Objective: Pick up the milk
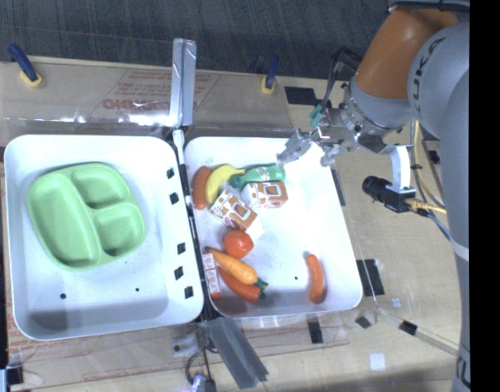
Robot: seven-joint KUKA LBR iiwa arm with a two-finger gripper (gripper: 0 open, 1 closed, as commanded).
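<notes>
The milk carton (233, 211), white with red-brown print, lies on its side in the upper-left part of the right bin (336, 243), tilted. A second carton (267, 193) of similar print lies just beside it at about 2 o'clock, close enough that contact cannot be ruled out. A green bottle (258, 175) lies at 12 o'clock of that second carton, touching or nearly touching it. A banana (221, 175) sits at 11 o'clock of the milk, with an orange oblong item (201, 188) against the bin's left wall at 10 o'clock. A tomato (238, 242) rests just beside the milk at 6 o'clock. Further toward 6 o'clock lie a carrot (230, 265) and a red pepper (240, 289), overlapping. A sausage (315, 278) lies well apart at 4 o'clock, near the bin's front right corner.

The gripper (292, 149) sits at 2 o'clock of the milk, over the bin's back rim, its tip near the green bottle's right end. Whether its fingers are spread or closed cannot be told, and nothing is seen held in it. It is apart from the milk.

The left bin (21, 300) holds a green divided plate (87, 213).
</notes>
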